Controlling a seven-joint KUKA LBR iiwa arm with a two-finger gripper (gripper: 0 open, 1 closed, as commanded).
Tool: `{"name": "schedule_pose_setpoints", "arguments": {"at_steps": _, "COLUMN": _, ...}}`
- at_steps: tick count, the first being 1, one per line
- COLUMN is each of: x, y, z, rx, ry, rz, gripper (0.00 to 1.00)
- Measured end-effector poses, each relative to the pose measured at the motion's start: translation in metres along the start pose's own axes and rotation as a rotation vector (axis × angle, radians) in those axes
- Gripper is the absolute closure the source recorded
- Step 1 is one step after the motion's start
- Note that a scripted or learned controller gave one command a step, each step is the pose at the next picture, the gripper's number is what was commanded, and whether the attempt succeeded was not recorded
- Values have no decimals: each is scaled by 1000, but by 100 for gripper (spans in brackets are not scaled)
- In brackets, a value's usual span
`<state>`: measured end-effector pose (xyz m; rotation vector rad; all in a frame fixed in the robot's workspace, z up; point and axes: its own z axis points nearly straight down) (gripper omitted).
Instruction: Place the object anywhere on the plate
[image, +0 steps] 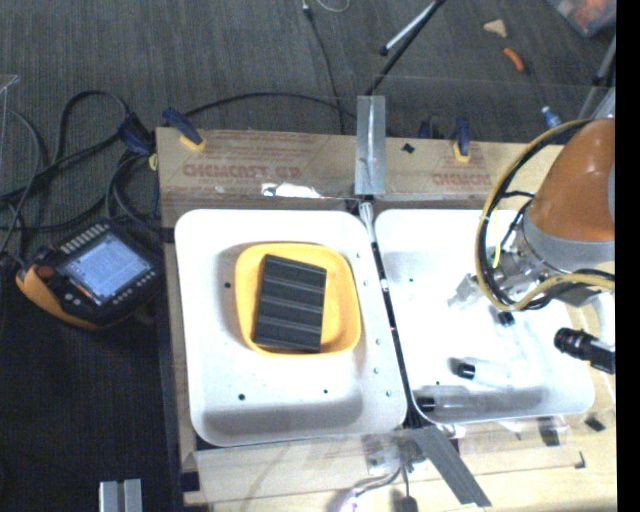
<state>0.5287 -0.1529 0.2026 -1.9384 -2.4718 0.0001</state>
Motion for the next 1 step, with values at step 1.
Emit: {"name": "schedule_pose_setpoints", "arguments": {"at_steps": 1, "x": 0, "y": 0, "z": 0, "rx": 0, "ry": 0, "rz": 0, "gripper": 0}}
